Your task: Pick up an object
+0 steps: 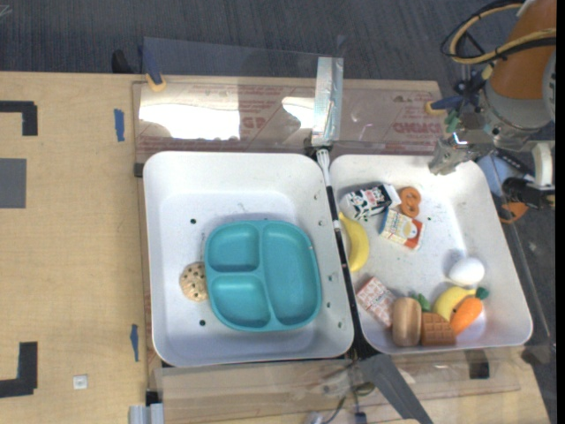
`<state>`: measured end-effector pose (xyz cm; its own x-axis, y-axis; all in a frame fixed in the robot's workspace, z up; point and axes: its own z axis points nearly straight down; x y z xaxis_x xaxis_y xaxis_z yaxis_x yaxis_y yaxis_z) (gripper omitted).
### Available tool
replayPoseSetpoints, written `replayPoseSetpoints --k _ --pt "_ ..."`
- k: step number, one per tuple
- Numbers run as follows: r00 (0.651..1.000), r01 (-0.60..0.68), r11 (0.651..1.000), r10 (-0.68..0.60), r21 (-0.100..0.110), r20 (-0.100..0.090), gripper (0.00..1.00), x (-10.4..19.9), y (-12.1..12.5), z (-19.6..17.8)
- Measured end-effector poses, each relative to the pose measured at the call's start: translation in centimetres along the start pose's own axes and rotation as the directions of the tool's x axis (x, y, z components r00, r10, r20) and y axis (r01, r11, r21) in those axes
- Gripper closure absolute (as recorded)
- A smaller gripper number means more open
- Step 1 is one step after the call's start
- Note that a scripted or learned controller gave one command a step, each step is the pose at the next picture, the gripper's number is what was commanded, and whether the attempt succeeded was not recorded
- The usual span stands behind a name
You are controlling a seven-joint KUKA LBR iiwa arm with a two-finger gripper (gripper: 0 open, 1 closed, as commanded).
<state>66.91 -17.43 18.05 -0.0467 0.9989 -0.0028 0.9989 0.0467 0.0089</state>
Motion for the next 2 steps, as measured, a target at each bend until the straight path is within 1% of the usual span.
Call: replayPoseSetpoints --k 1,2 --pt "1.000 -0.002 1.000 0.002 0.005 -0.001 0.00 -0.1 -0.1 0.3" --pt "0.987 0.161 0.987 -0.161 0.003 -0.002 0.00 1.4 -2.7 9.3"
